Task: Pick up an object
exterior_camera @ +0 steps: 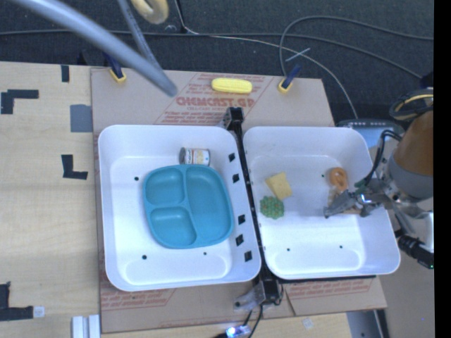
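The arm (pixel 416 157) is reaching in from the right, its wrist hanging over the right rim of the right bin (pixel 310 263). The left bin (pixel 120 259) is sitting just beside it, the two rims touching along a black clip strip. A blue divided plate (pixel 189 206) is lying in the middle of the left bin, with a small tin can (pixel 194 156) resting on its side at the plate's far edge.

In the right bin, the gripper (pixel 335 208) is pointing left and low over the floor; its dark fingers are looking slightly apart at the tips, with nothing between them. The nearest candidate is an orange piece (pixel 338 177), lying just beyond the fingers on the far side. A yellow block (pixel 279 185) and a green broccoli-like piece (pixel 271 207) are sitting near each other at the bin's left side.

The step in hand is seemingly the approach, with no grasp made. The next move probably calls for shifting the fingertips far-ward over the orange piece, then closing.

Both bins are standing on a brown cardboard sheet (pixel 211 101) laid on a pale wooden bench (pixel 42 203), with a yellow object (pixel 231 85) lying on the cardboard behind the bins and dark floor with cables beyond.
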